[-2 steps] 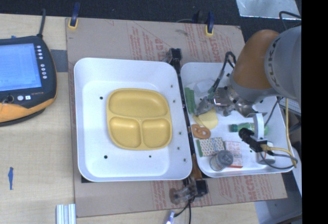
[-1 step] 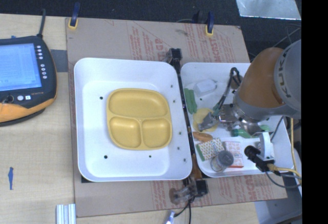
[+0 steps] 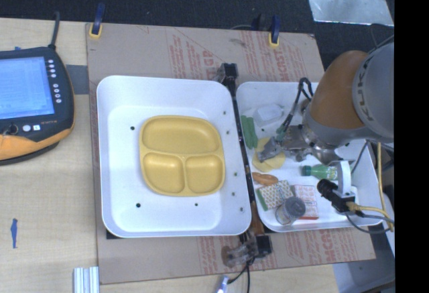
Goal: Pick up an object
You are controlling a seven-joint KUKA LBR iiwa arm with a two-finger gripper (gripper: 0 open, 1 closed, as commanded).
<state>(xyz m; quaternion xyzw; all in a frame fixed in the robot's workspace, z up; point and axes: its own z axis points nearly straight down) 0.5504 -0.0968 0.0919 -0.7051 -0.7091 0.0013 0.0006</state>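
Observation:
The right bin (image 3: pixel 265 94) holds several small objects: a green stick (image 3: pixel 249 131), a yellow piece (image 3: pixel 271 162), an orange piece (image 3: pixel 266 178), a patterned packet (image 3: pixel 275 195), a grey round can (image 3: pixel 292 208) and a green bottle (image 3: pixel 320 170). My gripper (image 3: pixel 273 149) reaches down into this bin from the right, just above the yellow piece. Its dark fingertips sit close together at the yellow piece's upper edge. I cannot make out whether anything is between them. The grey arm with its orange band (image 3: pixel 338 94) covers the bin's right half.
The left bin (image 3: pixel 114 151) holds a yellow divided tray (image 3: pixel 181 154). A tablet-like pendant (image 3: pixel 30 100) lies on the bench at far left. Cables and a black-and-white fitting (image 3: pixel 338 191) hang by the wrist over the right bin's lower right.

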